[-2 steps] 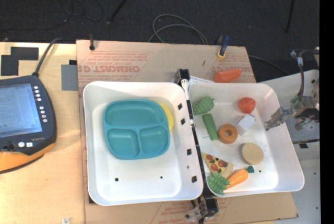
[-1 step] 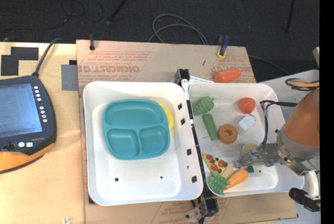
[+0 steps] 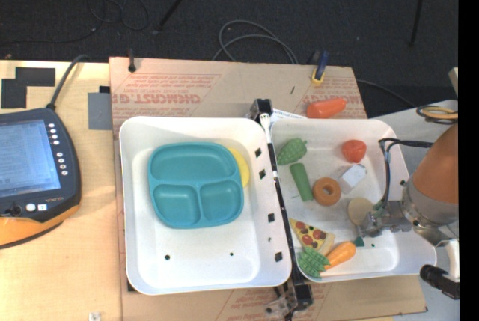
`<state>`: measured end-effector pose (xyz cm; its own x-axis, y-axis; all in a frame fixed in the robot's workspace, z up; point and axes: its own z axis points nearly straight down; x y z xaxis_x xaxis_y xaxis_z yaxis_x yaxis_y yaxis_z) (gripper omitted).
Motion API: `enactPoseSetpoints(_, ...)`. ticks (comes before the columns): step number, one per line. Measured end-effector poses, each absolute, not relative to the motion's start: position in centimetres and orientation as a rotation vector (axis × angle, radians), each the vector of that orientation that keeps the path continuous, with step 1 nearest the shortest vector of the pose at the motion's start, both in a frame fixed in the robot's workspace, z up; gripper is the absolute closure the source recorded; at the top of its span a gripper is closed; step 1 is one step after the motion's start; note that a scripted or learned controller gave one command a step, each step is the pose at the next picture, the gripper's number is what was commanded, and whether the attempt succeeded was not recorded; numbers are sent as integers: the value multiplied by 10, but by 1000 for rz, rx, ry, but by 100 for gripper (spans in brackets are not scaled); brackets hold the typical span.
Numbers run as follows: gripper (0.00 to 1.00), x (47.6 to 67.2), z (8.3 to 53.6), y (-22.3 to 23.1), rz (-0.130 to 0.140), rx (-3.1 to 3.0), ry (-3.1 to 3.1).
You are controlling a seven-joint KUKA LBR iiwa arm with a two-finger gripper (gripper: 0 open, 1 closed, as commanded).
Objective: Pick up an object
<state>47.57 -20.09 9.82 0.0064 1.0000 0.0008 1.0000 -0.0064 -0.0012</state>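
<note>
The claw [image 3: 372, 225] sits low beside the tan disc [image 3: 358, 209], seemingly to grasp it; its grip state cannot be told.

At about three o'clock in the view, the arm [image 3: 438, 185] shows as a rounded, bulging body with a broad orange band that shades to brownish where the light falls off. Below the band sits a pale grey, ring-like wrist section. From it, toward nine o'clock, projects the hand [image 3: 372, 224], a small cluster of dull grey metal parts with dark joints and a speck of green at its tip; its details are too small to make out. A thin black cable [image 3: 387, 162] loops up along the arm's nine o'clock side. Toward five o'clock a white block and a black rounded piece adjoin the grey section.
</note>
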Motion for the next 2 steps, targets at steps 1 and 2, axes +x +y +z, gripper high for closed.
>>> enactPoseSetpoints(1,100,477,195,-178,-5,-2221,-2227)
enactPoseSetpoints(2,100,476,213,-162,0,-2218,-2223)
